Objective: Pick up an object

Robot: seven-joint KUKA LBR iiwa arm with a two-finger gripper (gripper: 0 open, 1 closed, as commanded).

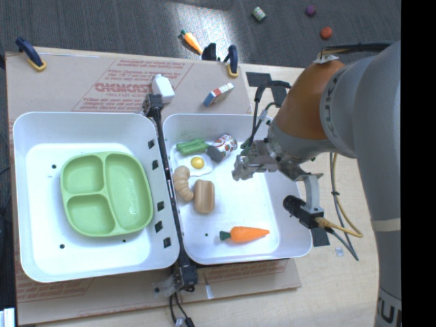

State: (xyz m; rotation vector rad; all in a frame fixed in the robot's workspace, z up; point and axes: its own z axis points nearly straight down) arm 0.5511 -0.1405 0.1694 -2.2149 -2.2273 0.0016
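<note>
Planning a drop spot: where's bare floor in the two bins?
Right bin: bare floor between the bread roll, carrot and the tool. Crowded along its far-left side: green piece, fried egg, roll. Left bin: green tray takes the middle; bare strips along its edges.

The thick grey robot arm point(371, 114) enters from the right and bends leftward, its orange band point(306, 104) sitting just above the wrist. The wrist tilts down and to the left, carrying the small grey metal two-finger gripper point(242, 169) low at its tip. Black and yellow cables hang along the arm's lower side.
</note>
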